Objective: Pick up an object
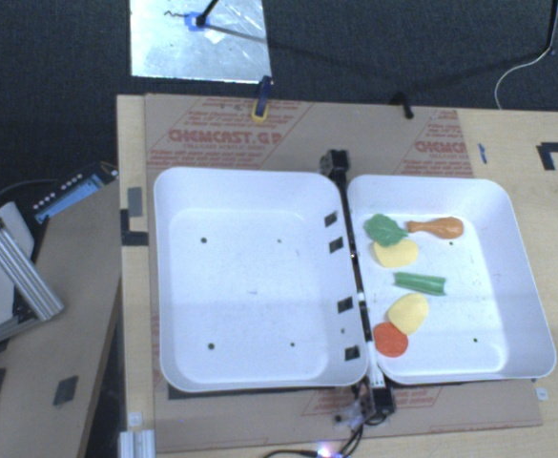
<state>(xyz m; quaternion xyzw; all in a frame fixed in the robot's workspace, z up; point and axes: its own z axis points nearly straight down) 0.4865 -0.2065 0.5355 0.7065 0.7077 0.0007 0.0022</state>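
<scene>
In the right bin (pixel 507 284), a drumstick (pixel 436 226) lying left-right, thin end leftward; gripper state untellable.

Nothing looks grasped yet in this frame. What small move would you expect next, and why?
Probably a reach in over the right bin, toward the orange drumstick-shaped piece. All the objects lie in that bin: a green leaf shape, two yellow pieces, a green bar and a red disc. The drumstick has open floor on its far side, so it seems an easier target.
</scene>
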